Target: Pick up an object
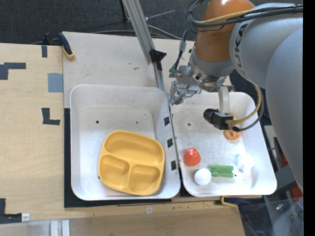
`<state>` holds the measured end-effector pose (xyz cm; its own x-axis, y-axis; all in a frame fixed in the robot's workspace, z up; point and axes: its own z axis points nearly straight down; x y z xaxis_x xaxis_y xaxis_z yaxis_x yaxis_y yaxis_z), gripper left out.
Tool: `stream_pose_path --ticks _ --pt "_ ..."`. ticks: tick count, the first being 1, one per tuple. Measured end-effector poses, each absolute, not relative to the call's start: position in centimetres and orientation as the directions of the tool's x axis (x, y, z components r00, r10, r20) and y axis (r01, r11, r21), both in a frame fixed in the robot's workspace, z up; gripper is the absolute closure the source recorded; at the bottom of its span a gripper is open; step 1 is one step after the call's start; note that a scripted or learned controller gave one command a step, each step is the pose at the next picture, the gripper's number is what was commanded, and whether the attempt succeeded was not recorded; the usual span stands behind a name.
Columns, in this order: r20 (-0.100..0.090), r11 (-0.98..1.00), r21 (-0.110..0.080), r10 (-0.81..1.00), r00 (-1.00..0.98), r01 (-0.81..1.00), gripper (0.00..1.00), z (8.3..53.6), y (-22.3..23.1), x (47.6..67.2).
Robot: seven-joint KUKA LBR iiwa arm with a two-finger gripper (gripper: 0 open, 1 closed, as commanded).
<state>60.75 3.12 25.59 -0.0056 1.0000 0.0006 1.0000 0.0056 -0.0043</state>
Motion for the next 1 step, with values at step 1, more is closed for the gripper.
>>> stream_pose_path --ticks 1 --pt "0.001 0.007 -0.001 1.0 -0.007 1.0 1.0 25.55 8.3 61.55"
